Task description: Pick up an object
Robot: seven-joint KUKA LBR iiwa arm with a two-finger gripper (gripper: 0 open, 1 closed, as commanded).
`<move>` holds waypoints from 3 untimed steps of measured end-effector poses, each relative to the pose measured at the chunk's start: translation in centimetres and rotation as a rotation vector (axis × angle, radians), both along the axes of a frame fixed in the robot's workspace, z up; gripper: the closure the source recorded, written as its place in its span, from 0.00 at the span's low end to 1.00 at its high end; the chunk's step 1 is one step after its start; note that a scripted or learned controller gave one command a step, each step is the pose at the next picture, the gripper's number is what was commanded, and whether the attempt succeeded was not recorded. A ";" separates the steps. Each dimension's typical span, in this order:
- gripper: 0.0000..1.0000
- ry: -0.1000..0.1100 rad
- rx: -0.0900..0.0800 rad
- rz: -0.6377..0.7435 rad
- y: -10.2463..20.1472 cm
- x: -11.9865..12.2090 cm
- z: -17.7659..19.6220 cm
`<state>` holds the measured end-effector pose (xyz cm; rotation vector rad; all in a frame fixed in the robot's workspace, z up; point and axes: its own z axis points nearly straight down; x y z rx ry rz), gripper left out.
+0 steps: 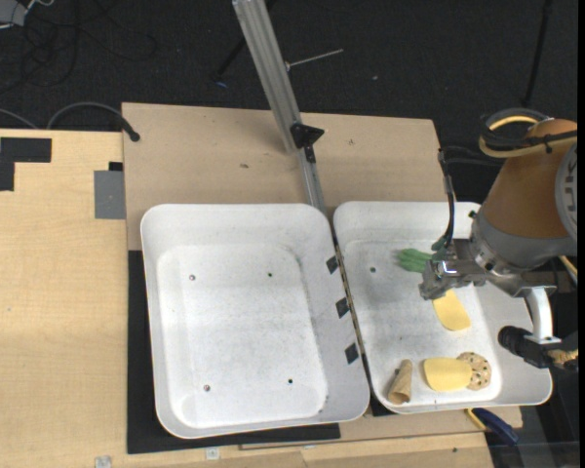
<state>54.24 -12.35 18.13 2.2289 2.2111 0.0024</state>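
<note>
My gripper (439, 279) hangs low in the right bin (380, 237), near its middle right. A green object (410, 258) lies just left of the gripper, partly hidden by it. A yellow piece (452, 312) lies right below the gripper. Along the bin's front edge sit a tan cone (401, 381), a larger yellow piece (445, 374) and a cookie (475, 369). The arm's body covers the fingers from above.
The left bin (234, 310) stands beside the right one, with black clips (341, 306) along the shared rim. A slanted metal rail (273, 76) rises behind the bins. The arm's orange band (526, 188) fills the right side.
</note>
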 end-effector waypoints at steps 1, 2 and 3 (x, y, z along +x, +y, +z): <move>1.00 -0.001 0.000 0.008 -0.1 0.1 5.0; 1.00 0.007 0.003 0.011 4.5 -0.2 4.3; 1.00 0.005 0.003 0.013 10.1 -0.1 5.2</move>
